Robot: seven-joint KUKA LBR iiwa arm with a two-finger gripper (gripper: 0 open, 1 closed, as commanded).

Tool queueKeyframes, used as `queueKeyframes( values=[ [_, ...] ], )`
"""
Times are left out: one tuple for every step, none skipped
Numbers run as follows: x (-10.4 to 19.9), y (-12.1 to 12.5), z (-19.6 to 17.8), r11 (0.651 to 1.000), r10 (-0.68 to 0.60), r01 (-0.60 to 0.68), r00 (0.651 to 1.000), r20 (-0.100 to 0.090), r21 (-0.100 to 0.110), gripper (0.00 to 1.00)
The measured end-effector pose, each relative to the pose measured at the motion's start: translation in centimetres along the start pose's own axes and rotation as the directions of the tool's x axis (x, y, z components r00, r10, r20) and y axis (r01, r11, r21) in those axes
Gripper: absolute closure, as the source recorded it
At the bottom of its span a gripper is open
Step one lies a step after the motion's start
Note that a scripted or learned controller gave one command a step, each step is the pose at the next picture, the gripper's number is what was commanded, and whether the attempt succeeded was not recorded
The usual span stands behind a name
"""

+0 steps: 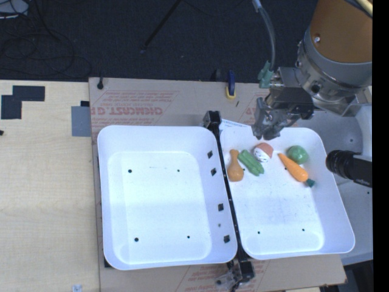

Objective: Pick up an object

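Both white bins are lying below me; the right bin [328,224] is holding a toy carrot [294,168], green ball [298,154], cucumber piece [250,162], orange gourd [234,166] and red-white ball [263,152]. I'm hovering the gripper [265,131] just above that ball, near the far wall; its opening I cannot tell. Open floor is lying nearside.
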State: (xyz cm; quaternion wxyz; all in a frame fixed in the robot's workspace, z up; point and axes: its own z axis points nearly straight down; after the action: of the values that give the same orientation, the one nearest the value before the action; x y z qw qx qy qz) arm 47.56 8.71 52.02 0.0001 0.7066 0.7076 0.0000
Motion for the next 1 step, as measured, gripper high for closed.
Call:
queueKeyframes(
  values=[
    [4.75, 0.01, -1.76, 1.000, -0.003, 0.003, 1.000, 0.000, 0.003, 1.00]
  ],
)
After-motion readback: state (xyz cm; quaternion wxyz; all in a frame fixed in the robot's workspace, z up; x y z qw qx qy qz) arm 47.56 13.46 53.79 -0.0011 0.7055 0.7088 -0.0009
